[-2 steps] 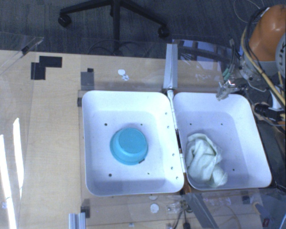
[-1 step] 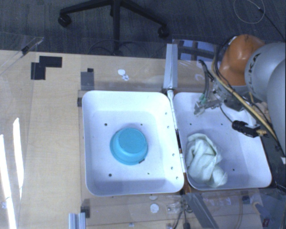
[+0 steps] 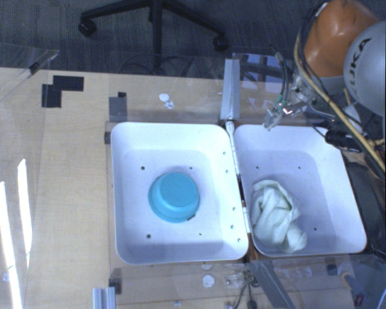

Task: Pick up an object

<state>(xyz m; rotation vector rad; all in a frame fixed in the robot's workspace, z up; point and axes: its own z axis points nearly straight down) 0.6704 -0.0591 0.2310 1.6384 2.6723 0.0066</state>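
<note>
A round blue bowl (image 3: 175, 197) sits in the middle of the left white bin (image 3: 129, 241). A crumpled white cloth (image 3: 274, 216) lies in the near left part of the right white bin (image 3: 338, 181). My gripper (image 3: 279, 113) hangs at the far edge of the right bin, near its back left corner, well away from the cloth and the bowl. Nothing shows in it. The grey arm with its orange band (image 3: 338, 30) reaches in from the upper right.
A metal rail (image 3: 230, 90) stands behind the seam between the bins. Cables (image 3: 347, 130) run along the right bin's far right corner. Black tape marks (image 3: 60, 89) lie on the wooden bench at far left. A chair base (image 3: 154, 18) stands on the floor beyond.
</note>
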